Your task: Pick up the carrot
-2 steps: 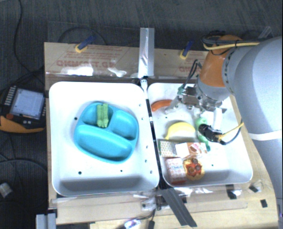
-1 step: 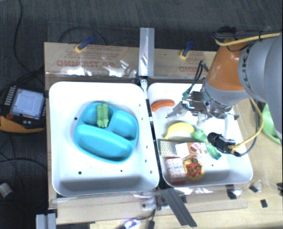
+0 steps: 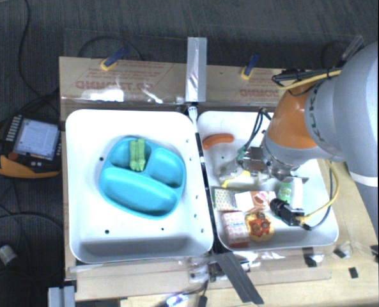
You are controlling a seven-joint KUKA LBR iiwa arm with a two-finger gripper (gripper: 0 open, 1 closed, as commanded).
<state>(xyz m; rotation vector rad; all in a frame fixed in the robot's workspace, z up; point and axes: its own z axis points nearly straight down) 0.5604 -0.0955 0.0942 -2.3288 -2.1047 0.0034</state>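
Hand (image 3: 266, 165) sits low in the right bin (image 3: 323, 235), wrist blocking it, so can't tell its state. Carrot (image 3: 217, 140) lies at the bin's far left corner, near the hand but apart from it, nothing gripping it. Left bin (image 3: 80, 235) has a blue tray (image 3: 141, 187) holding a green vegetable (image 3: 137, 154). Pick not yet made: reach, grasp and lift all remain.

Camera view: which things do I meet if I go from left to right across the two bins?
Left bin → blue plate → green vegetable on it → right bin → carrot → snack packets → gripper with the arm.
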